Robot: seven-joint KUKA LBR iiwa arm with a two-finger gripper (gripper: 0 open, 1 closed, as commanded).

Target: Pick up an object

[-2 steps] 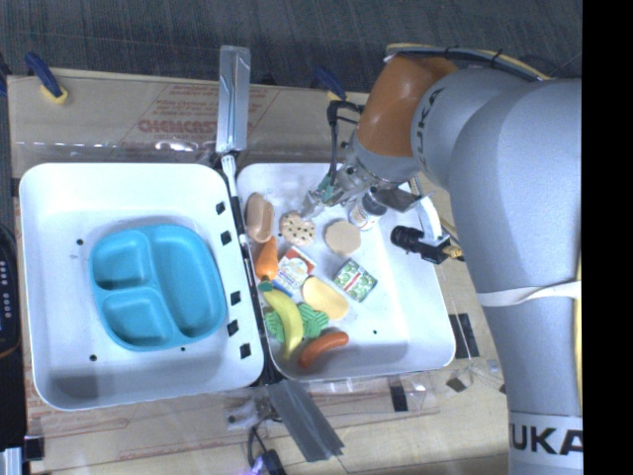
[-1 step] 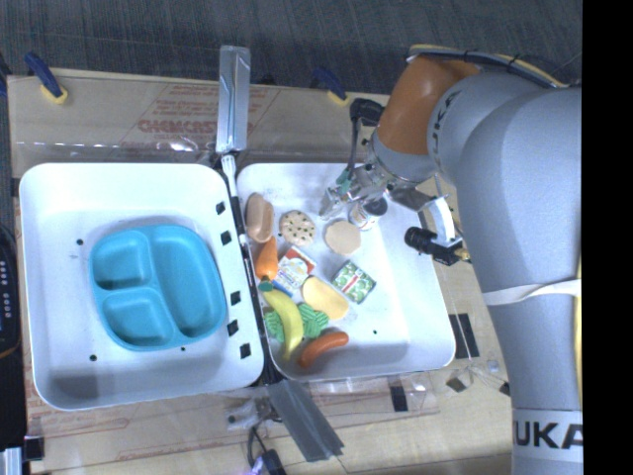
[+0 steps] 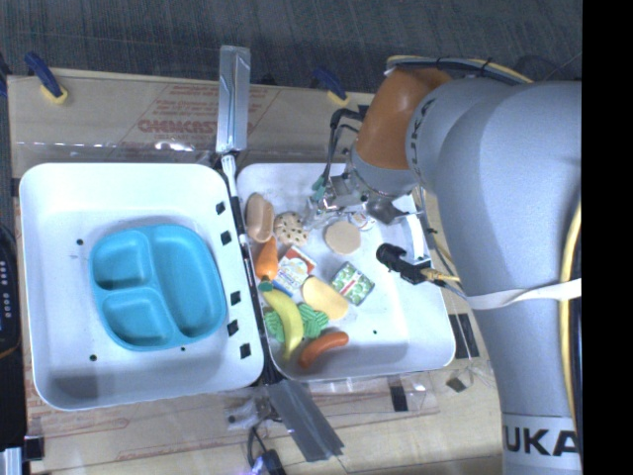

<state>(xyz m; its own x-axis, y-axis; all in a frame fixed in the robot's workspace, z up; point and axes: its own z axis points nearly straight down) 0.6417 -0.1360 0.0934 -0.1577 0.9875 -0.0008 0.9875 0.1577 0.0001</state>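
Camera view shows toy food (image 3: 302,295) heaped at the right bin's (image 3: 420,330) left side, beside a blue tray (image 3: 156,285) in the left bin (image 3: 49,216). Above it, the arm (image 3: 475,166) bends down, hiding its gripper (image 3: 341,201).

The two white bins (image 3: 59,364) are looking like smooth, slightly glossy plastic, and the blue divided tray (image 3: 156,286) in the left one is showing the same smooth moulded-plastic finish with a soft sheen. The desk (image 3: 178,117) under them is looking like pale, matt wood or board with red printing, while the strip (image 3: 233,97) between the bins is gleaming like bare metal. The arm (image 3: 504,196) is wearing a smooth grey casing with a satin sheen and a shiny orange band (image 3: 391,117), and the toy banana (image 3: 285,317) and sausage (image 3: 323,346) are shining like glossy plastic.
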